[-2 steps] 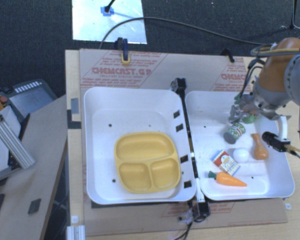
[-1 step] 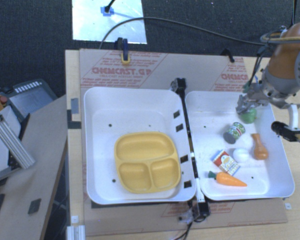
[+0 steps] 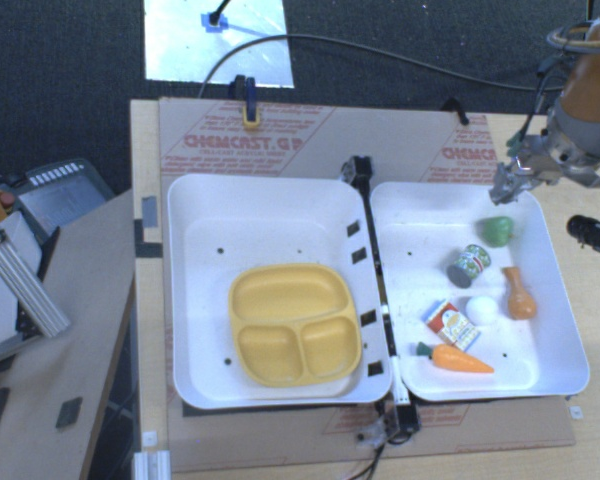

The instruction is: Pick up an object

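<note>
The gripper (image 3: 507, 190) hangs over the right bin's (image 3: 565, 298) far rim; whether it is open I cannot tell. The green ball (image 3: 498, 230) lies just below it toward the near rim, the closest object.

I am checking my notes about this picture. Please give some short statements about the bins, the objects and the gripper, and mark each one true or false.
1. The yellow tray lies in the left bin. True.
2. The carrot lies in the left bin. False: it lies in the right bin.
3. The gripper is above the right bin's far edge, near the green ball. True.
4. The can rests on the yellow tray. False: it is in the right bin.
</note>
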`<move>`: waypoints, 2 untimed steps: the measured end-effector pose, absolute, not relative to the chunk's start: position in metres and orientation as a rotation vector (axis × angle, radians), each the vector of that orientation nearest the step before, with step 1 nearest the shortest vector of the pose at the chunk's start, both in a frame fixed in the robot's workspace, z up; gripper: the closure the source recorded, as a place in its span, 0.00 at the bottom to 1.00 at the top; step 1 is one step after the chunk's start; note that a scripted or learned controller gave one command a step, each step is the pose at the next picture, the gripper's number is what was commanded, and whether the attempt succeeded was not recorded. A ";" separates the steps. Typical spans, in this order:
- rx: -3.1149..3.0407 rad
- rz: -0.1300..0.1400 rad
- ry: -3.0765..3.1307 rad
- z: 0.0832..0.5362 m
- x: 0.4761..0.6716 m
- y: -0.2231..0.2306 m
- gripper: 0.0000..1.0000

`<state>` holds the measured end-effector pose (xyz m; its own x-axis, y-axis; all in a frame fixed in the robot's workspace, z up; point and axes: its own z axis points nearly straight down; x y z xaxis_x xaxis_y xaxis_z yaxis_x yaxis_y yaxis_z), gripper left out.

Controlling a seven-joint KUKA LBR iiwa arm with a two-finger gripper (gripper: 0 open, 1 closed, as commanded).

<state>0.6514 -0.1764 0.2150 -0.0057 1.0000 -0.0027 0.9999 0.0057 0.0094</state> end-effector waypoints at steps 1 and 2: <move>2.212 0.004 2.225 0.232 0.653 -0.176 1.00; 2.214 0.001 2.231 0.221 0.627 -0.129 1.00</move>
<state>0.6268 -0.1294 0.2208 -0.0078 1.0000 0.0013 1.0000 0.0078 -0.0007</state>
